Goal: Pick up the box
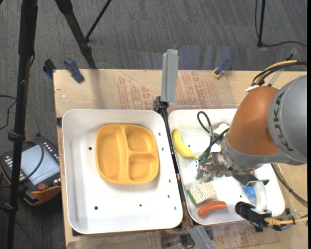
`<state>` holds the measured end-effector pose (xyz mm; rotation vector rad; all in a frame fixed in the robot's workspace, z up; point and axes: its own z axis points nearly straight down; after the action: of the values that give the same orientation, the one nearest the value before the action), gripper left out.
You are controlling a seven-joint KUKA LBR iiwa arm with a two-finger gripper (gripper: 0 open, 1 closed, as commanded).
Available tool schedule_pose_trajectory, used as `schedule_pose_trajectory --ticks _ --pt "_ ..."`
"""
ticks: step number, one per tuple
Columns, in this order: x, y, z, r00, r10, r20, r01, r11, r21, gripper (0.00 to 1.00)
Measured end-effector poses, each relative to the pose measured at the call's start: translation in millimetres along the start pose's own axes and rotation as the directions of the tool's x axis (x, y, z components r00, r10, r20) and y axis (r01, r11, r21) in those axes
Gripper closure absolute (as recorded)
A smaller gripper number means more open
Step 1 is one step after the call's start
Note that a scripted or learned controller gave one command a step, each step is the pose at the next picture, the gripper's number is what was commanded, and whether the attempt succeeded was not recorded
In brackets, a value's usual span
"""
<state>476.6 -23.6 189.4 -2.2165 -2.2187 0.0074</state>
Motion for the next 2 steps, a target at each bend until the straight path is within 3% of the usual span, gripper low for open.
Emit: schedule_pose_trajectory --ticks 1,2 --pt "13 1 -55 0.948 -0.317 0.002 0.317 0.948 -0.002 1.0" --pt "-40 0 5 0.893 -0.451 0.0 0.451 0.893 -0.001 1.0"
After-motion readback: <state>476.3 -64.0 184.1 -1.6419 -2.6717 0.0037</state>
